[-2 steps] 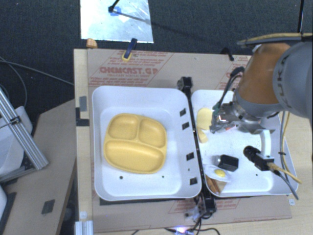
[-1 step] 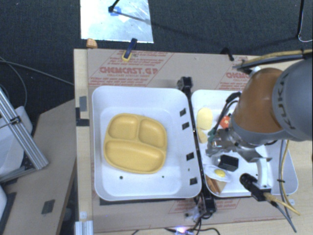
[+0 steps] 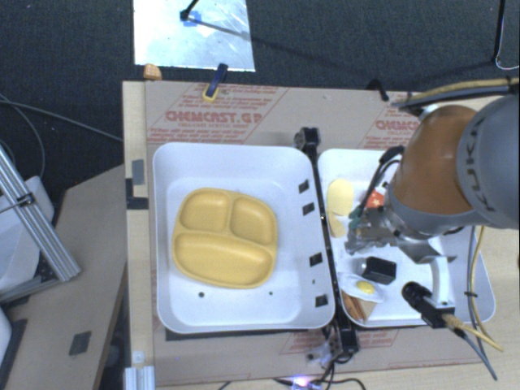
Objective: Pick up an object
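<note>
The gripper (image 3: 363, 236) hangs low over the right bin (image 3: 486, 299), at the right centre of the frame; if its fingers are apart or together, I cannot tell. Just beside it lie a pale yellow object (image 3: 340, 197) and a black block (image 3: 379, 268). The left bin (image 3: 236, 159) holds a yellow divided tray (image 3: 225, 236).
</note>
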Controlling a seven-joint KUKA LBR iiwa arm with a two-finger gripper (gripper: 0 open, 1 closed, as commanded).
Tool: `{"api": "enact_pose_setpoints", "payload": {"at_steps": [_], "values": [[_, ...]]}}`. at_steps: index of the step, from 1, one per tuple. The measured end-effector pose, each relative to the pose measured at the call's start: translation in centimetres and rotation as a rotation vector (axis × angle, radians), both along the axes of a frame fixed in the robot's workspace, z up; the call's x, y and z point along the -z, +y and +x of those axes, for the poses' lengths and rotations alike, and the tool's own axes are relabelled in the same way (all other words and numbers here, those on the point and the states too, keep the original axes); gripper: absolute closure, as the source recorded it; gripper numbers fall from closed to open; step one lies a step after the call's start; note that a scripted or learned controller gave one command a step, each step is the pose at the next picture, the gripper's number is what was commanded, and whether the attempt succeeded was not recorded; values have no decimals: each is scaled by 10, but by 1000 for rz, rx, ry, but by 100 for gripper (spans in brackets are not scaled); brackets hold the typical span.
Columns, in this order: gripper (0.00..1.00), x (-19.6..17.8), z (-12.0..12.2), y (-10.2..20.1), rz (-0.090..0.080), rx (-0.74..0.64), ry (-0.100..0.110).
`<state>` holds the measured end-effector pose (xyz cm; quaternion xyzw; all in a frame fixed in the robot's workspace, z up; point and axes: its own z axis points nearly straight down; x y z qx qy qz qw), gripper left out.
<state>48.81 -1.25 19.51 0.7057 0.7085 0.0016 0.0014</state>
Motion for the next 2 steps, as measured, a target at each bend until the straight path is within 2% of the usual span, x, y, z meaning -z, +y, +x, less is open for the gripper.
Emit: {"api": "enact_pose_setpoints", "payload": {"at_steps": [1, 2], "values": [[100, 12, -2, 65, 3, -6, 5], [100, 50, -3, 133, 2, -7, 8]]}}
